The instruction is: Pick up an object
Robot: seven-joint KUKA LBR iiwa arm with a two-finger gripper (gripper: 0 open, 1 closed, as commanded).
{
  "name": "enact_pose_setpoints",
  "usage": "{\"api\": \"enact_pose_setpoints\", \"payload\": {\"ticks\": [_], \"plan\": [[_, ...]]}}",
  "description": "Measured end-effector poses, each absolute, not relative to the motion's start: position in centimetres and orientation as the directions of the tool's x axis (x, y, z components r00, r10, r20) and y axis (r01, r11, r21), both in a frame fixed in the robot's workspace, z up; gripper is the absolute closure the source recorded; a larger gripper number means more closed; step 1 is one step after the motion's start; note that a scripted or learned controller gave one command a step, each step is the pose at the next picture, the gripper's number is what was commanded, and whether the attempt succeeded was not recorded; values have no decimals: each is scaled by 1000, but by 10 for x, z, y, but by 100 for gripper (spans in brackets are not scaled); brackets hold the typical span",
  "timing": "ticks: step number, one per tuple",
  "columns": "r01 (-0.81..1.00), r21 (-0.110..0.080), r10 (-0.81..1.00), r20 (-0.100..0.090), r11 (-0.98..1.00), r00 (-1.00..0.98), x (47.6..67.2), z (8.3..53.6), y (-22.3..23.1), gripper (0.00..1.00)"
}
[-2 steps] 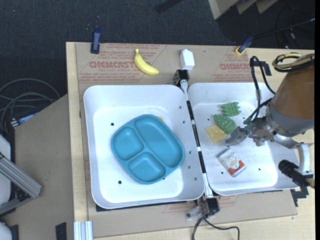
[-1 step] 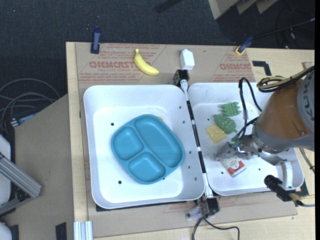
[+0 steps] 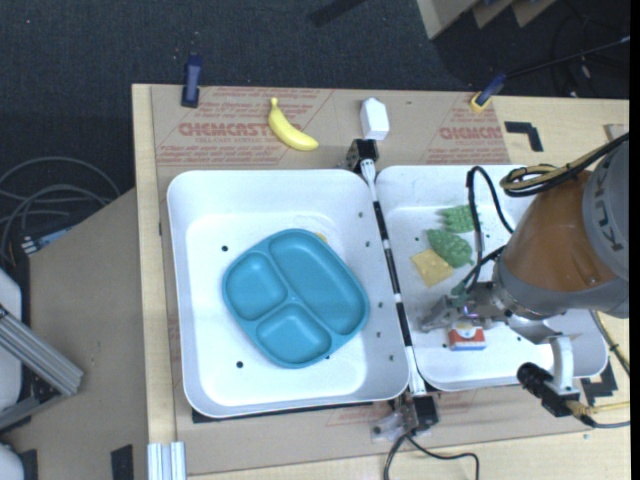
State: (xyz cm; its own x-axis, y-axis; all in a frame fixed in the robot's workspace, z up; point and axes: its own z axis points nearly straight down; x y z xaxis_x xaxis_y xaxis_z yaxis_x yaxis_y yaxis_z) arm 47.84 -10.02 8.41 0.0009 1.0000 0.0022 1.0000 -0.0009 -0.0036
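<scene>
- arm in from the right, hand (image 3: pixel 455 313) low over the right bin (image 3: pixel 590 353), near its front half
- can't tell hand state, view too small and blurred there
- small red/white object (image 3: pixel 467 340) on the bin floor just beside the hand, not seen between its tips
- yellow flat piece (image 3: pixel 432 265) and green leafy item (image 3: pixel 452 233) further back in the same bin
- left bin (image 3: pixel 190 268) holds a blue divided tray (image 3: pixel 292 296)
- banana (image 3: pixel 290 128) on the desk (image 3: pixel 155 238) behind the bins
</scene>
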Motion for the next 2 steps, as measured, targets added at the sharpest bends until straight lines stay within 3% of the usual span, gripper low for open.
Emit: {"api": "enact_pose_setpoints", "payload": {"ticks": [1, 2], "plan": [[1000, -2, 1000, 1, -2, 2, 479, 94, -100, 100], [1000, 1, 1000, 1, 1, -1, 520, 204, -32, 100]]}}
